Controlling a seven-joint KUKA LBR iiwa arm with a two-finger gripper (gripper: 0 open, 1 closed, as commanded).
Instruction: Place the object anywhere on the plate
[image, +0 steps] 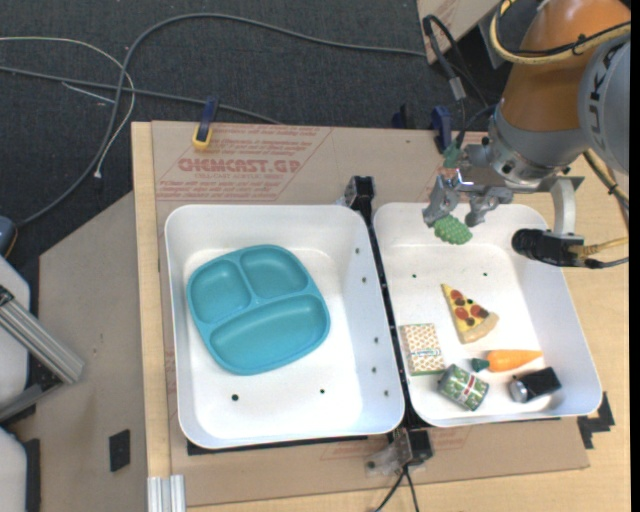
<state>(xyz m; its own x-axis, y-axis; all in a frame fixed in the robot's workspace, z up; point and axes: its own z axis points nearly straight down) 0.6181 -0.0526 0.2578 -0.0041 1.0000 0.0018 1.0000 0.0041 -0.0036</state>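
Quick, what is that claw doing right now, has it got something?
Gripper: its fingers are spread over the far end of the right bin, with a green toy at their tips; whether it really grips the toy cannot be told.

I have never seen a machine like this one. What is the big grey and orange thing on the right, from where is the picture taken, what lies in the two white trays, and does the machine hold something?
The grey and orange thing is a robot arm. It ends in a gripper, a two-finger hand. One fixed camera above the bench looks down at a slant.

The left bin holds a blue plate with three compartments. The right bin holds a toy pizza slice, a small patterned packet, a green can, a toy carrot and a small black object.

The gripper hangs over the back of the right bin, with a green bumpy object between its fingertips, so it seems to hold it. This should go on the plate.
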